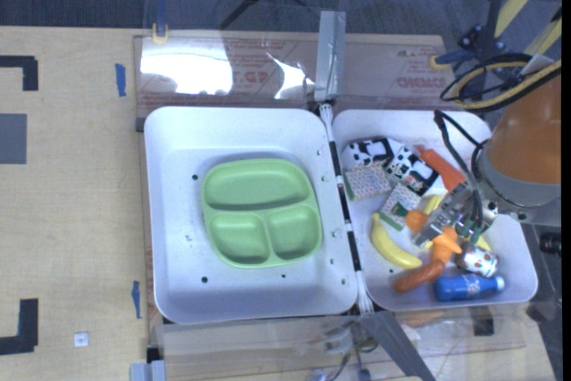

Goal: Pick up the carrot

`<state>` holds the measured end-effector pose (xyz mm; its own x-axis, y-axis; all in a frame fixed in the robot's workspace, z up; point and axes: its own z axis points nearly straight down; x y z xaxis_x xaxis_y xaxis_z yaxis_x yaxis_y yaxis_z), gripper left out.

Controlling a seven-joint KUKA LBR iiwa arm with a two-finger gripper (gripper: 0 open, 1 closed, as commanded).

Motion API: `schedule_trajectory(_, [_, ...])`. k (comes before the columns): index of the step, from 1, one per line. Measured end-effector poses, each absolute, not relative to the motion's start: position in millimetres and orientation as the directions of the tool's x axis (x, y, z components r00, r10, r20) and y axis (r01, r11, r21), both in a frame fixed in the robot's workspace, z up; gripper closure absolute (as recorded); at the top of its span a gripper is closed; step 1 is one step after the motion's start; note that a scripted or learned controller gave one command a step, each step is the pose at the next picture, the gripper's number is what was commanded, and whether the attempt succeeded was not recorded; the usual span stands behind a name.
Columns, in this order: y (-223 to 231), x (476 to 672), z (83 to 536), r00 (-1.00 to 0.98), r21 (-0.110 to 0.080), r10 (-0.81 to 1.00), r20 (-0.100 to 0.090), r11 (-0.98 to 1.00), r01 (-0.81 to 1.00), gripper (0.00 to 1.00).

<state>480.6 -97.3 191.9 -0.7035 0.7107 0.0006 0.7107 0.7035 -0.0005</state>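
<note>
Starting at the bottom edge of the frame, you see the wooden bench (62,192) with blue tape marks and black corner marks along its left side. Just above that edge sit the two white bins side by side. Lower right, in the right bin (522,232), a blue bottle (468,285) lies on its side near the front wall. Touching it from the left is the carrot (421,275), orange, lying at a slant with its thin end toward the lower left. A yellow banana (391,247) curves just left of the carrot. A small white cup with coloured spots (480,261) sits just above the bottle.

Over the carrot's upper end hangs the gripper (453,223), reaching in from the right under the grey wrist with its orange band (535,143). Clutter and metal parts blur together there; you cannot tell whether the fingers are spread or closed, or whether anything sits between them.

Further up the right bin: a black-and-white patterned item (385,158) and a second orange piece (442,167).

Centre left, the left bin (169,147) holds a green divided plate (261,211). Top of frame: clear panel, then dark floor with stand legs.
</note>
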Motion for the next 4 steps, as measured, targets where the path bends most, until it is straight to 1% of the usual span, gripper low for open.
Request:
schedule_trajectory(1, [-148.6, 542.9, 182.3, -0.69, 0.0, 0.724, 0.0, 0.69, 0.724, 1.0])
schedule_trajectory(2, [-148.5, 543.0, 182.4, -0.69, 0.0, 0.724, 0.0, 0.69, 0.724, 0.0])
schedule_trajectory(3, [-109.7, 499.8, 107.2, -0.78, 0.013, 0.626, -0.024, 0.78, 0.626, 0.0])
schedule_trajectory(4, [-136.1, 527.0, 86.4, -0.833, 0.004, 0.553, -0.011, 0.833, 0.553, 0.0])
